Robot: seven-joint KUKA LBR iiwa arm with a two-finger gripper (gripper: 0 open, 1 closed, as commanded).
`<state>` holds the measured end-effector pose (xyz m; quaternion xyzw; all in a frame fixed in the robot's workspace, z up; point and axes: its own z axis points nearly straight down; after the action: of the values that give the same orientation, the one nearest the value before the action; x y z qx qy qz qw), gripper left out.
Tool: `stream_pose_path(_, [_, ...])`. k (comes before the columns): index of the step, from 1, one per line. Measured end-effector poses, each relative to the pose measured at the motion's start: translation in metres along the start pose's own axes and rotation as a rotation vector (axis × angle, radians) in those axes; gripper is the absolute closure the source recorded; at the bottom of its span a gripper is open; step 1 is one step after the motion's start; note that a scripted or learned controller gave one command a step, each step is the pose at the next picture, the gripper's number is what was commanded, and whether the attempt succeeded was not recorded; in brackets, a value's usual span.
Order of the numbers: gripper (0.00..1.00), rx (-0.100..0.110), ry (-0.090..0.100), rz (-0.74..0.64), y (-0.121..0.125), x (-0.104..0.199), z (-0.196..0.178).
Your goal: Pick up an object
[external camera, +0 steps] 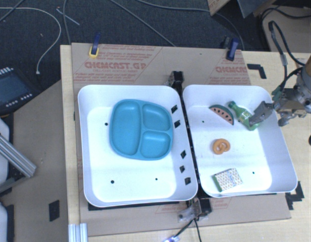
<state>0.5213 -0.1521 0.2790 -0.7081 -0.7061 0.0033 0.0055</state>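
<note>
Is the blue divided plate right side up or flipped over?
Right side up: the blue plate lies flat in the left bin with its three compartments facing up, nothing in them.

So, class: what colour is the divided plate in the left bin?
Light blue divided plate, clearest in the camera view.

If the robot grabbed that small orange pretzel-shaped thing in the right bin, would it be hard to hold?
Probably somewhat. The small orange pretzel-shaped piece lies flat on the right white bin, so fingers have little height to pinch. It looks small, so likely light. Lying flat, it should slide rather than roll.
</note>
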Motion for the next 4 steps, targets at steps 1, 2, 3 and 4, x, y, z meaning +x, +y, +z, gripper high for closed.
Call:
stream_pose_path(1, [0.0, -0.011, -0.002, -0.003, 0.002, 0.0, -0.006])
stream_pose_path(2, [0.0, -0.006, -0.001, -0.001, -0.004, -0.007, 0.05])
stream_pose_path(3, [0.0, -0.006, 0.0, -0.003, 0.006, -0.003, 0.104])
stream_pose_path(4, [0.0, -0.006, 0.0, -0.003, 0.01, -0.006, 0.166])
